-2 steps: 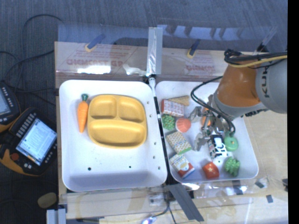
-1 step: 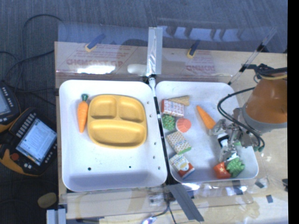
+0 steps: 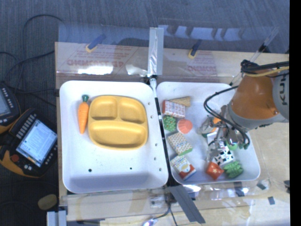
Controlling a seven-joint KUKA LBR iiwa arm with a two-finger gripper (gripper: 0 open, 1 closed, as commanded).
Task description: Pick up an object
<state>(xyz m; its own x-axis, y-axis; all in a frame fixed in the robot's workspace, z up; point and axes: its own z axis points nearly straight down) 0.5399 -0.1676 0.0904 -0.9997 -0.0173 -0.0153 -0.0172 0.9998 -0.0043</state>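
Note:
My gripper (image 3: 217,142) reaches down into the right bin (image 3: 254,173), near its right side, under the orange band (image 3: 254,98) of the arm. Just below it lie a black-and-white spotted block (image 3: 226,156), a red block (image 3: 214,170) and a green piece (image 3: 233,168). An orange bit (image 3: 216,121) shows beside the wrist, partly hidden. Further left in the same bin are a patterned pink box (image 3: 174,108), a green item (image 3: 169,123), a red-orange round piece (image 3: 185,126), a checkered packet (image 3: 180,143) and a small carton (image 3: 183,166).
The left bin (image 3: 75,173) holds a yellow divided plate (image 3: 117,121) and a toy carrot (image 3: 83,116) at its left. Black cables (image 3: 214,100) loop off the arm over the right bin. A handheld controller (image 3: 28,142) lies off the bench at the left.

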